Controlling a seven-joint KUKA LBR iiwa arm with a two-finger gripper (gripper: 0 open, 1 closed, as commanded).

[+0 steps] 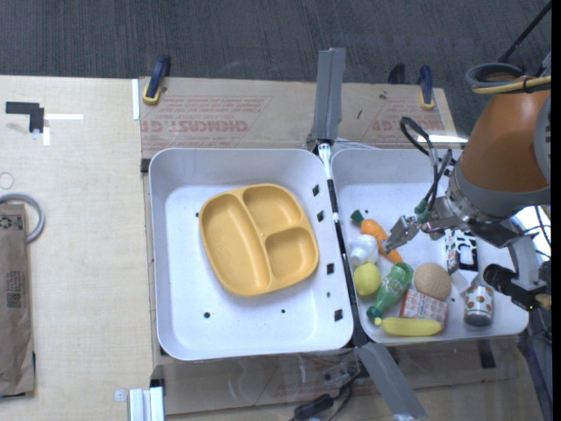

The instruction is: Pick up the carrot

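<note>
The carrot (pixel 374 231) lay in the right bin (pixel 386 167), toward its left side at mid-frame, its lower end hidden under the gripper (pixel 397 237). The gripper's fingers stood slightly apart just beside the carrot, though whether they touched it was hard to tell. The arm (pixel 504 147) was cut off by the frame's right edge.

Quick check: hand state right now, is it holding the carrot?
Hand: open, fingers spread right beside the carrot in the right bin; nothing between them.
</note>
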